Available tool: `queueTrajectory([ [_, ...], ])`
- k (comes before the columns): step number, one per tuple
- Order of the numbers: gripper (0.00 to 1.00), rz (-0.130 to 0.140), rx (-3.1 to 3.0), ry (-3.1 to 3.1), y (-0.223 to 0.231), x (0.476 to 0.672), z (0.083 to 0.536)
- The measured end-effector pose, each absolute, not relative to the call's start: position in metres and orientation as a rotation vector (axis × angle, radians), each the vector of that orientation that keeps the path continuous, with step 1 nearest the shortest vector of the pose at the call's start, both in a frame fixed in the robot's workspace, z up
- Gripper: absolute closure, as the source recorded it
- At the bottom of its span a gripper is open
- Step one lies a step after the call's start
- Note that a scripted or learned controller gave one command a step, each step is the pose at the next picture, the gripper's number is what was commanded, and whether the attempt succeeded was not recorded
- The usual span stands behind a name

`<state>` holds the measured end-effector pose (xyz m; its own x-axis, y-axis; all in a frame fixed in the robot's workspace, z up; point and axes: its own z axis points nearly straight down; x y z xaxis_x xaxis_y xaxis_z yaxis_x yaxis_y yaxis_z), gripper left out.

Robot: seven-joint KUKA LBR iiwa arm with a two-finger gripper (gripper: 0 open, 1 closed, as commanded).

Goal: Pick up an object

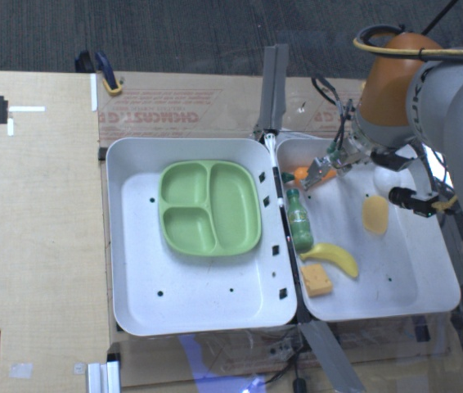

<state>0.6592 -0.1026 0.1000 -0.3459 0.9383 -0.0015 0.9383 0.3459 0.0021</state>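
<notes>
The right bin (pixel 395 289) holds a green bottle (pixel 300 219) lying along its left wall, a yellow banana (pixel 334 259), an orange-yellow block (pixel 316 281) at the front left, and a pale yellow rounded piece (pixel 375 215). A small orange object (pixel 298 173) lies in the bin's back left corner. My gripper (pixel 321 171) is low in that corner, just right of the orange object and above the bottle's cap. I cannot see whether it touches either one.
The left bin (pixel 133 285) holds a green three-compartment plate (pixel 210 208). A metal divider (pixel 274 97) rises between the bins at the back. The arm's orange band (pixel 391 84) and grey body hang over the right bin's back right.
</notes>
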Motion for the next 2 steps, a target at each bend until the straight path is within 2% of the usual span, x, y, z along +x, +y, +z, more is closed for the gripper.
queueTrajectory([
  [2, 0.0, 0.002, 1.881, 2.513, -0.1044, 0.6593, 0.0931],
])
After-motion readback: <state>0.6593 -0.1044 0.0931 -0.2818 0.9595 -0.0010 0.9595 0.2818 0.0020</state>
